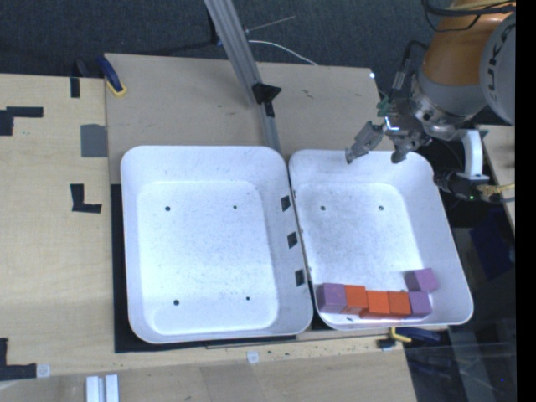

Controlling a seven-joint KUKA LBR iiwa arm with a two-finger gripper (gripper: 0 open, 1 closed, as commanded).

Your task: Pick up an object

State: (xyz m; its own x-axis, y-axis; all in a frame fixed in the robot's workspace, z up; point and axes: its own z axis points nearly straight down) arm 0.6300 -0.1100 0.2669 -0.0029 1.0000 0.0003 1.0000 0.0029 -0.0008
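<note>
The grey arm with the orange band (469, 23) reaches in from the right, and its two-finger end effector (378, 148) hangs over the far rim of the right-hand shallow white plastic bin (435, 191), with its fingers spread apart and nothing between them. One dark finger (360, 145) juts toward the left over the bin's far edge, and the other (400, 149) sits just beside the bin's far right corner. The things to be picked lie well apart from it, packed against the near wall of that same bin: a purple foam block (333, 296) at the left end, two orange foam blocks (356, 297) (388, 303) touching it in a row, and two more purple blocks (421, 280) (420, 302) at the right end, one just behind the other. The left-hand shallow white plastic bin (134, 224) stands beside the first, their rims touching along the middle. Both rest on the pale wooden desk (50, 249), which carries strips of black tape (79, 198) and a grey patch (94, 140) on its left part. A slanted silver metal rail (234, 36) rises from behind the bins.
</note>
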